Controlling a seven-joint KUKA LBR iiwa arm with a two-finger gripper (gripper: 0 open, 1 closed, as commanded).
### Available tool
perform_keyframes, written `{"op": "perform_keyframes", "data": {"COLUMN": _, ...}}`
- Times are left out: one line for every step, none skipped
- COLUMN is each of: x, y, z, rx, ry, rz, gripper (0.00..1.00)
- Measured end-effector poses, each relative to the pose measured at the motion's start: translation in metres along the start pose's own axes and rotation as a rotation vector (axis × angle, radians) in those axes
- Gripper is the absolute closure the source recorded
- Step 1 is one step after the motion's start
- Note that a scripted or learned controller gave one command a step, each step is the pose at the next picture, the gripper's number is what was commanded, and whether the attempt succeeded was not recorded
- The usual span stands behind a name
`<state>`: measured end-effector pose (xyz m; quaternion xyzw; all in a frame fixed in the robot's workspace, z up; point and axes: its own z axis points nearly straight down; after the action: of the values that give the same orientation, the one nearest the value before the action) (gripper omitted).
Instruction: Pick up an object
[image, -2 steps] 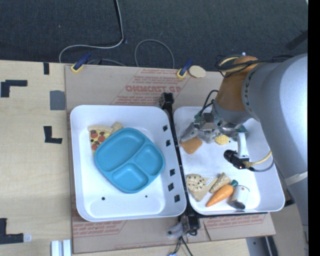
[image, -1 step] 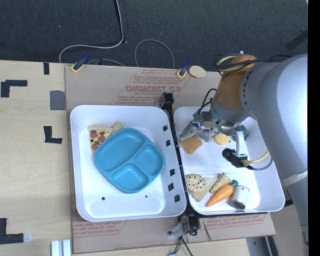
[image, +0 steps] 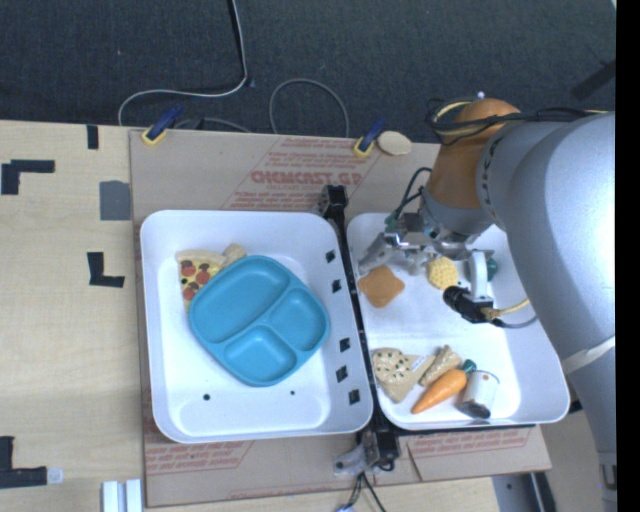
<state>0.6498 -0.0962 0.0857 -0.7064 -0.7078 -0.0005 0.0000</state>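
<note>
The arm's jaws, whose opening cannot be told from above, hang over the right bin just above a tan food piece, with a carrot toward five o'clock and a blue divided plate in the left bin.

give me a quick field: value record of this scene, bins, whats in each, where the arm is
left bin: blue divided plate, pizza slice toy partly under its upper-left edge
right bin: tan bread-like piece, yellow corn-like piece, cracker-like wedge, toy carrot, small white and dark item
arm: reaching in from the right, over the right bin's upper part
pincer: above the tan piece and the corn-like piece, finger state unclear
held object: none visible
</note>
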Motion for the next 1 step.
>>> {"op": "perform_keyframes", "data": {"x": -0.0028, "y": -0.0047, "z": -0.0004, "rx": -0.004, "ry": -0.002, "rz": 0.000, "gripper": 0.00}}
